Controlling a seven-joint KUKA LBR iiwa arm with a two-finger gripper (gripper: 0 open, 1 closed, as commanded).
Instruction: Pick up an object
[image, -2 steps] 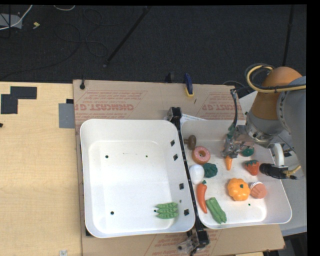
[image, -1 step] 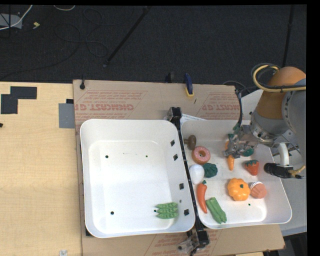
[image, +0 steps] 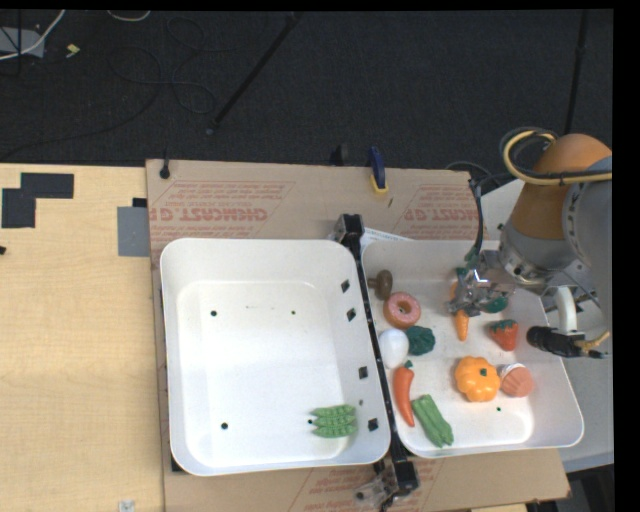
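Over the right bin (image: 560, 425), near its far edge, the arm (image: 545, 215) reaches in from the right and carries the gripper (image: 478, 290) low among the toys. Whether the pincer is spread or pressed together cannot be told from this view; the metal parts blur into the objects beneath them.

Directly under the gripper lies a small orange carrot (image: 461, 322), its top touching or just beside the gripper's tip. It is the likeliest target. No object can be seen held. The step in hand is judged to be the descent onto, or the closing on, this carrot; the lift is not yet done.

Other items in the right bin:
- a small red piece (image: 504, 334), just right of the carrot;
- an orange pumpkin (image: 477, 379) and a pink round piece (image: 517, 381), toward the near edge;
- a pink doughnut (image: 403, 310), a dark green piece (image: 420, 340) and a white egg shape (image: 391, 347), close to the left edge;
- a red chilli (image: 403, 393) and a green pod (image: 433, 420), at the near left corner.

The left bin (image: 200, 260) holds a green toy (image: 334, 421) near its near right corner.

The next move calls for a firm closure centred on the carrot, followed by a straight vertical lift. The neighbouring red piece lies close enough to be nudged.
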